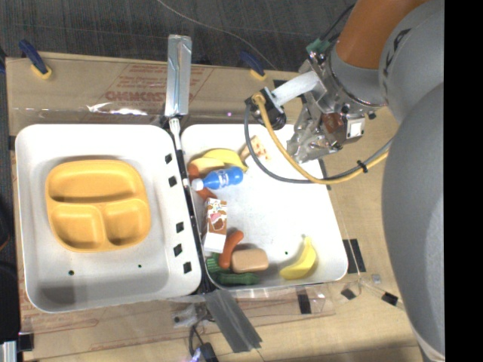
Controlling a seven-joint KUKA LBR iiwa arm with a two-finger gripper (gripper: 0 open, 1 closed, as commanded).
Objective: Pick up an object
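Note:
The right bin (283, 206) holds several toy foods along its left and near sides. A yellow fruit piece (215, 159) lies at the back left, with a blue bottle (222, 179) just in front of it. Below these are a small printed carton (216, 217), a red sausage (231, 243), a brown bread roll (250, 260) and a green vegetable (235, 279). A yellow banana (301, 261) lies at the front right. My gripper (304, 143) hangs above the bin's back right corner, apart from all the objects, with nothing seen in it.
The left bin (30, 157) holds a yellow compartment tray (98, 202). A yellow cable (279, 164) loops from the wrist over the right bin's back edge. A metal divider bar (178, 78) stands between the bins at the back.

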